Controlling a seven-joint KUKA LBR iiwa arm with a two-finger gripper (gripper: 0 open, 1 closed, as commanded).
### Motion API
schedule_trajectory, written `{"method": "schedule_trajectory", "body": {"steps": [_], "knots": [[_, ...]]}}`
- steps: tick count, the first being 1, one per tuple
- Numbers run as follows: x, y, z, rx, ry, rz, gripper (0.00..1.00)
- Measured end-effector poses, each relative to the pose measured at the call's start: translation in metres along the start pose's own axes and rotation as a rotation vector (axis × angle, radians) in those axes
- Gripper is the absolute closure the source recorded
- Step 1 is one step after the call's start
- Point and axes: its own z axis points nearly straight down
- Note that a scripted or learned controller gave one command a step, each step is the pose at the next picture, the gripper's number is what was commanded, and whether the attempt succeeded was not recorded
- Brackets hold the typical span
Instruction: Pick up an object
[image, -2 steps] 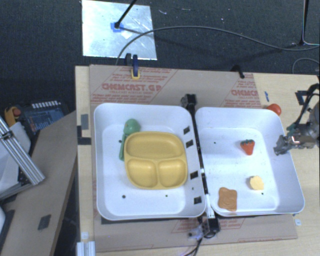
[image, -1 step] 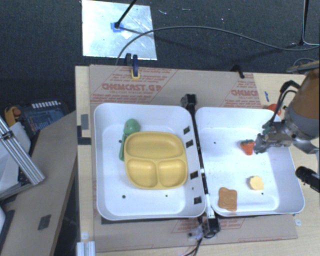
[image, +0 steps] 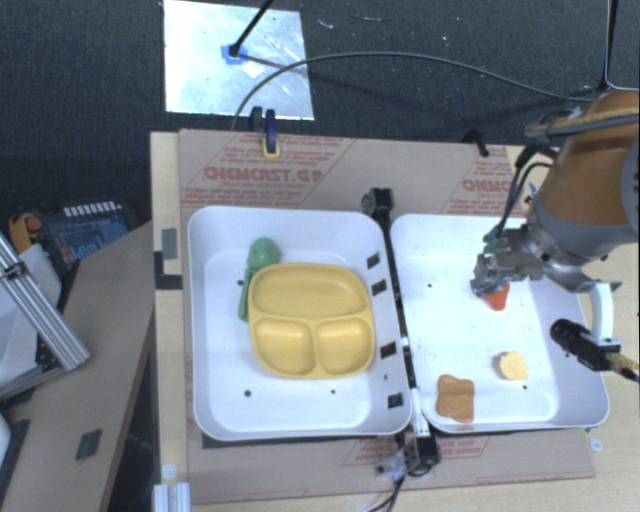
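Gripper (image: 492, 283) hangs low over the right bin (image: 430, 300), directly above a small orange object (image: 498, 295); whether its fingers grasp it is unclear.

2 white bins (image: 210, 300), 1 yellow tray (image: 308, 318), 1 green spoon (image: 257, 265), 1 orange obj (image: 498, 295), 1 yellow pc (image: 513, 366), 1 brown pc (image: 456, 397)

camera view: one fixed camera above the worktop (image: 330, 165), looking down at a slant | range: moderate, both white bins whole in frame (left bin (image: 210, 330), right bin (image: 440, 260)) | arm (image: 590, 180) enters from frame right, claw (image: 492, 280) over the right bin
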Motion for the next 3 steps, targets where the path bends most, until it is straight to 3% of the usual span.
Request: {"method": "schedule_trajectory", "body": {"steps": [3], "knots": [[0.16, 0.058, 0.013, -0.001, 0.0, 0.001, 1.0]]}}
